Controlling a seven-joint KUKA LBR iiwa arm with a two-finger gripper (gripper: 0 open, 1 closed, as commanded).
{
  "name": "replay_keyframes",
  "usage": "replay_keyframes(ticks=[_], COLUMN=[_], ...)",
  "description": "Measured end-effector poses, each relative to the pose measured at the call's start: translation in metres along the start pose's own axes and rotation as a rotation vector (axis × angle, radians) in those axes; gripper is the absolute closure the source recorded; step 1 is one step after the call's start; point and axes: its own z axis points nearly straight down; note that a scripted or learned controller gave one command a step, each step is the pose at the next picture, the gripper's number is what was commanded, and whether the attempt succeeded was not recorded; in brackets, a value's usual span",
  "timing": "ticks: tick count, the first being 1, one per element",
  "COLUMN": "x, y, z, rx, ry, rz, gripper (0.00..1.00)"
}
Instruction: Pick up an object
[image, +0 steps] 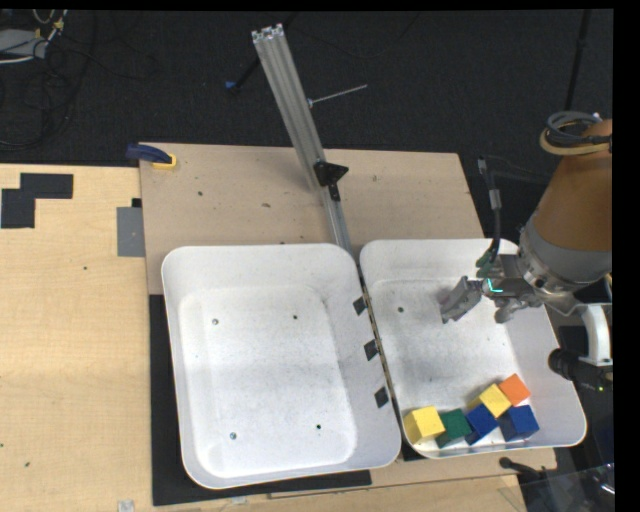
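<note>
Several small blocks sit clustered in the near right corner of the right bin (420, 340): a yellow block (425, 421), a green block (453, 428), a blue block (481, 423), a second yellow block (494, 400), an orange block (514, 387) and a dark blue block (520, 424). My gripper (484, 303) hangs over the far middle of that bin, well behind the blocks. It is open, its fingers spread, with nothing between them.
The left bin (260, 360) lies beside the right one, with black clips (370, 350) along the shared edge. A slanted aluminium bar (295, 110) rises behind the bins. The grey and orange arm (575, 210) enters from the right.
</note>
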Motion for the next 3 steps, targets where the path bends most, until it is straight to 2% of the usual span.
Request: replay_keyframes(ticks=[2, 3], x=[-0.008, -0.002], y=[-0.003, -0.001], z=[0.090, 0.152], rx=[0.006, 0.003], ry=[0.001, 0.001], rz=[-0.002, 0.000], gripper=[0.00, 0.00])
